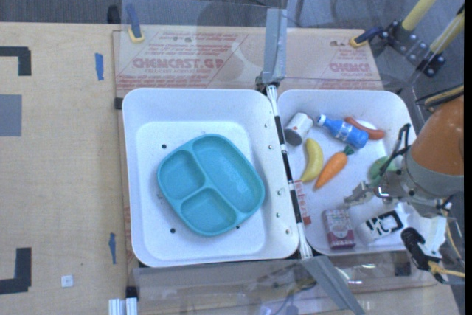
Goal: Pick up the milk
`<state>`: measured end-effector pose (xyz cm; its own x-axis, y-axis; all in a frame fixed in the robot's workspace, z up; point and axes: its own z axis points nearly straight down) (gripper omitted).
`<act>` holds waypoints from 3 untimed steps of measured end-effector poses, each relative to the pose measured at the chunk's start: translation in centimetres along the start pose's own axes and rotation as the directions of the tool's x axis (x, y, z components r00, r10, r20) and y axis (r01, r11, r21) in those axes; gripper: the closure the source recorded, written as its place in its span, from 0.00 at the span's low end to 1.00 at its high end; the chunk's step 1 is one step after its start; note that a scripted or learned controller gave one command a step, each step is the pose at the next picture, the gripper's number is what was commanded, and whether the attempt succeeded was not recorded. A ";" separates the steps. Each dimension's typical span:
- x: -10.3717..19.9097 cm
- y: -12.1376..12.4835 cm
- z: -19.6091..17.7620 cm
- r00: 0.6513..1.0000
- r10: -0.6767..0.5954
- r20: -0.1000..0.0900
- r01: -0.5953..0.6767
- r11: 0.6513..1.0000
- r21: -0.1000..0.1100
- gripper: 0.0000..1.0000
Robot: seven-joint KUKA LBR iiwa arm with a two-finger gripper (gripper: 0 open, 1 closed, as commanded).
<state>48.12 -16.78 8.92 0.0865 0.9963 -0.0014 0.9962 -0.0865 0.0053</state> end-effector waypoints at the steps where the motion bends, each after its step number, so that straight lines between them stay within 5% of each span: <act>1: -0.3 0.1 -1.1 1.000 0.005 0.005 -0.005 1.000 -0.005 1.00; 2: -0.4 0.1 -1.1 1.000 0.006 0.005 -0.006 1.000 -0.005 0.00; 3: -4.4 0.5 0.1 0.969 -0.245 0.000 0.245 0.969 -0.004 0.00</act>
